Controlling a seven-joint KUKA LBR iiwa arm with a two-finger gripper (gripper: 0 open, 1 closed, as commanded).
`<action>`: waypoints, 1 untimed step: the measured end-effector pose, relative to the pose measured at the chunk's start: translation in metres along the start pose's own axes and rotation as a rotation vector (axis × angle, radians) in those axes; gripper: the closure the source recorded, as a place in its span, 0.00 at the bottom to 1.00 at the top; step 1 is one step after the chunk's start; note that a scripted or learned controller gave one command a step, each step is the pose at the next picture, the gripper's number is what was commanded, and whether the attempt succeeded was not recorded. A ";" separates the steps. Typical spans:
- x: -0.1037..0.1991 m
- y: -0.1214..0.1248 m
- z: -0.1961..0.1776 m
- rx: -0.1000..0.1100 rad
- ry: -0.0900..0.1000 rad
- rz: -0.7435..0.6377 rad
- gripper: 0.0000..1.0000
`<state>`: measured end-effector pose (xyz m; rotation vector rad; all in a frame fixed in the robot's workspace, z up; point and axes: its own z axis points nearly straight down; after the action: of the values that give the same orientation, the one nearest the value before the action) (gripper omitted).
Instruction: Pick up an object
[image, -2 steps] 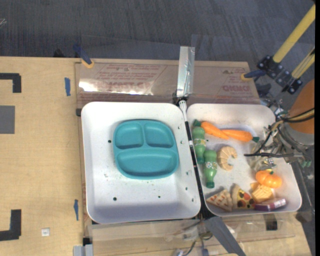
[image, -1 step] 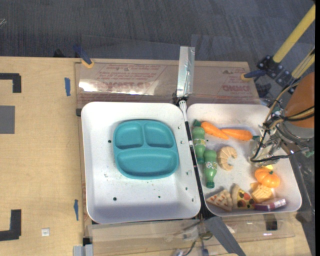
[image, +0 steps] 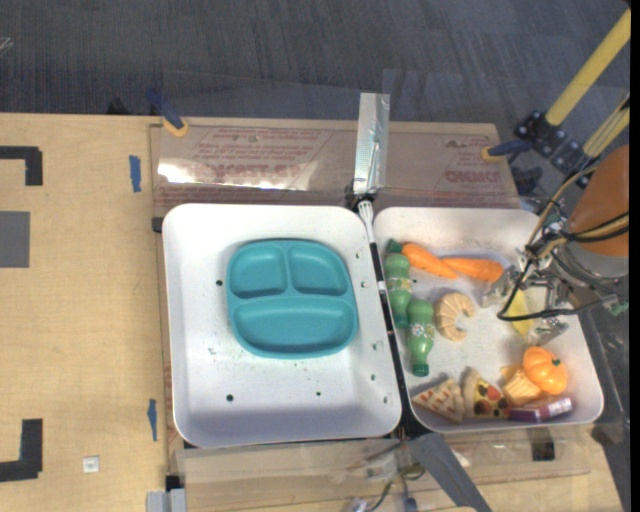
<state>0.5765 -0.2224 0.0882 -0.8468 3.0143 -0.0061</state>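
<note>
Two bins: the left bin (image: 190, 300) holds a teal tray (image: 291, 298); toys lie in the right bin (image: 590, 400). My gripper (image: 535, 295) sits low over a yellow toy (image: 521, 321); I cannot tell its opening or any hold. I judge nothing lifted yet.

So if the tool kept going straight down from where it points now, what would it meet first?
Most likely the yellow toy lying under the tool in the right bin, though depth is hard to judge from this slant.

Dark grey carpet floor (image: 300, 40) behind wooden bench (image: 80, 300).
</note>
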 end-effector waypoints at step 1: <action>-0.045 0.037 0.000 -0.002 -0.001 0.231 0.00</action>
<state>0.5957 -0.1671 0.0887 -0.4938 3.0913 -0.0014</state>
